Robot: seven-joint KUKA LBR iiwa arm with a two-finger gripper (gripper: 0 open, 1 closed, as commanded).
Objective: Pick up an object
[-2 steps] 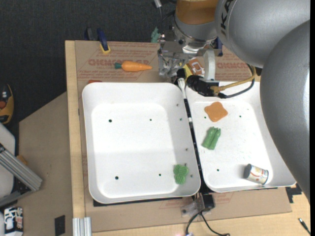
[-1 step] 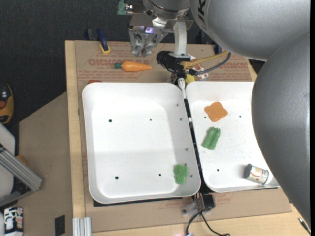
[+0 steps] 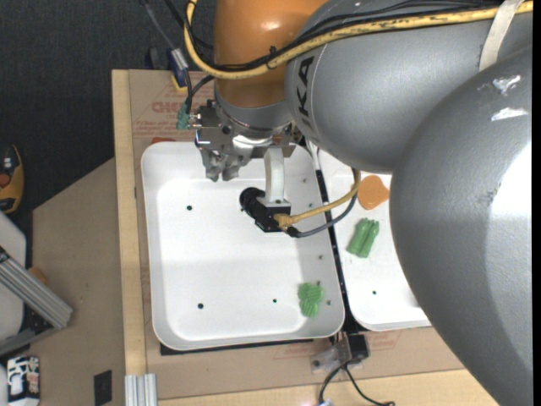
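Your end effector (image 3: pixel 226 169) hangs over the left bin's (image 3: pixel 169 311) far end, nowhere near a target; I cannot tell its opening. Steer toward the green toy (image 3: pixel 311 299) at the near right corner, then descend centred, clear of the wall.

We see two bins side by side: the left bin (image 3: pixel 169 252) holds a toy (image 3: pixel 311 299) near its front right corner; the right bin (image 3: pixel 380 307) holds a block (image 3: pixel 364 238), with a disc (image 3: pixel 373 192) behind it.
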